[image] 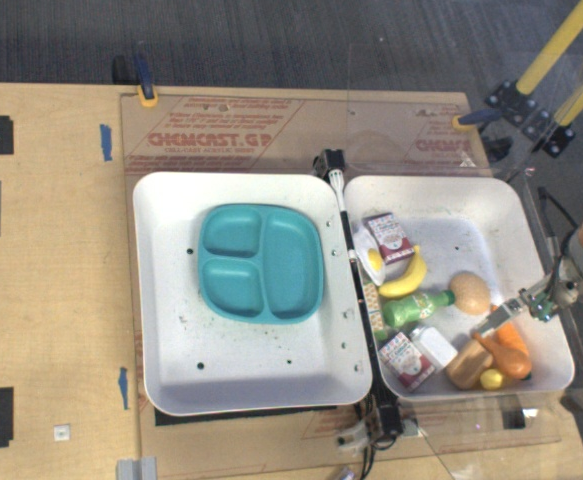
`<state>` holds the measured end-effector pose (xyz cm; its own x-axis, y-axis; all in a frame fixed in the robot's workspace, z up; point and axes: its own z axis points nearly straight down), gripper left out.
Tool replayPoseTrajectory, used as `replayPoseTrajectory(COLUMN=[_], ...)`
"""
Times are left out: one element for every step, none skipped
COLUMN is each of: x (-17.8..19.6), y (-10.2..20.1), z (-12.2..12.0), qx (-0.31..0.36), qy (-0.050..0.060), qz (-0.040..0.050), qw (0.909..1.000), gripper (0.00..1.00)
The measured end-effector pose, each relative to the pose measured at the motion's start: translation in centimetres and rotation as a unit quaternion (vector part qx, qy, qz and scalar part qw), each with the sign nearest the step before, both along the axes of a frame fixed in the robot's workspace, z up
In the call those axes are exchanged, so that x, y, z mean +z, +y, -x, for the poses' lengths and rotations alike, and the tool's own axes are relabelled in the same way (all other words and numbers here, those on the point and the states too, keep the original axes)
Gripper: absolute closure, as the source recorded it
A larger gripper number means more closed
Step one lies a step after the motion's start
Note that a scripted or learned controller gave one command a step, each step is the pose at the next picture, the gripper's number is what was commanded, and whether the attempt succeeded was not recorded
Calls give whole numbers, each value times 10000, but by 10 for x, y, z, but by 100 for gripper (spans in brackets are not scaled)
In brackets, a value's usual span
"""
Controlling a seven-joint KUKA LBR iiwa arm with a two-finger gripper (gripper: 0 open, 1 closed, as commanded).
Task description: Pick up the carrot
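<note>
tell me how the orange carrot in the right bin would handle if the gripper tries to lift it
The smooth orange toy carrot looks like rigid plastic, so probably stiff and light. Its rounded, glossy surface may slip or roll between the fingers. It lies against the brown bread-like piece and the small yellow lemon near the right white bin's wall, so neighbours may get nudged.

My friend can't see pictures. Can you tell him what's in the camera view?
The gripper hangs just above the orange carrot in the right bin, beside a banana. The left bin holds a teal tray.
</note>
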<state>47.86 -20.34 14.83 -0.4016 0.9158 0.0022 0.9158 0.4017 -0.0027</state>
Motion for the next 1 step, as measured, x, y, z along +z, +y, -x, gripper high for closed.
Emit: replayPoseTrajectory(x=[-59], y=[26], z=[-43], qx=[-672], qy=[-62], qz=[9], qw=[9977], gripper=[0])
